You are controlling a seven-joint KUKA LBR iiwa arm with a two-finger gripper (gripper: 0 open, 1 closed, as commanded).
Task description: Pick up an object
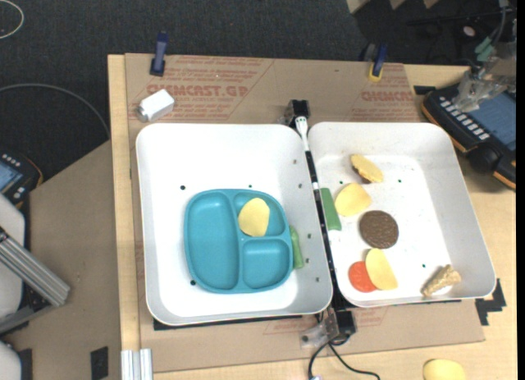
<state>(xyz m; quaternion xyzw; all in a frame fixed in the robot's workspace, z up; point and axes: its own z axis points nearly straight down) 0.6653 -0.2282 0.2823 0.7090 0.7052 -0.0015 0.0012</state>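
Camera view, looking down on the counter [246, 83]: the pick has not begun, and no object is lifted. Whether the gripper is released or clenched cannot be told. Nearest, in the right bin [459, 198], lie a tan crumbly piece [440, 281] by the front corner and a yellow slice [381, 269] overlapping a red disc [361, 276]. Behind them sits a brown disc [379, 229], then a yellow wedge [353, 199] beside a green strip [330, 208], and farthest a tan-yellow piece [366, 168]. The left bin [164, 173] holds a blue divided tray [221, 243] with a yellow piece [254, 217] in its rear compartment. The next move probably calls for choosing a target. The brown disc, flat, round and apart from its neighbours, looks the easiest.
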